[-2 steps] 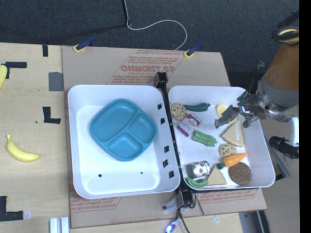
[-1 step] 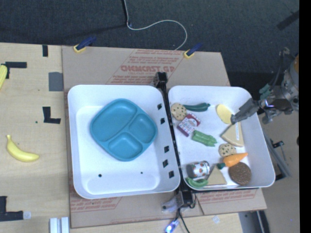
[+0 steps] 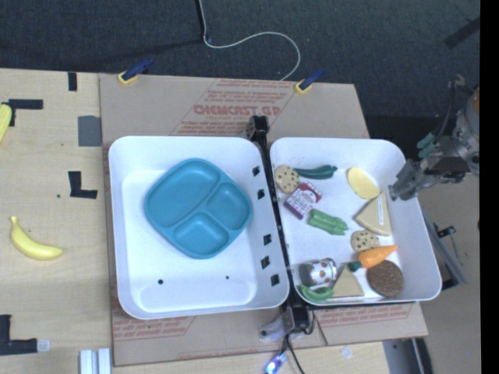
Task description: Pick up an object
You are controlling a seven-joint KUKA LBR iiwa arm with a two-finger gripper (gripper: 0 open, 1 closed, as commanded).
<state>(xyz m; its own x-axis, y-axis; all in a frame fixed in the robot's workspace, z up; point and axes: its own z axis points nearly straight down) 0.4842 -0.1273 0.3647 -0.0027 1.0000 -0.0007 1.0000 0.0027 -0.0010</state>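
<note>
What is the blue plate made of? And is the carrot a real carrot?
The blue plate looks like smooth, matte plastic: one even colour, with rounded moulded sections. The carrot is probably a plastic toy: its orange is flat and even, and it lies among other toy-looking foods in the white bin. From this far away, I can't be fully sure.

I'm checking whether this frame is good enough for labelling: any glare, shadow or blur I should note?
Camera view: even lighting; soft shadows inside the left bin along its walls; the end effector at the right bin's edge looks dark and blurred; small toy foods are low-resolution; no strong glare on the blue plate.
</note>
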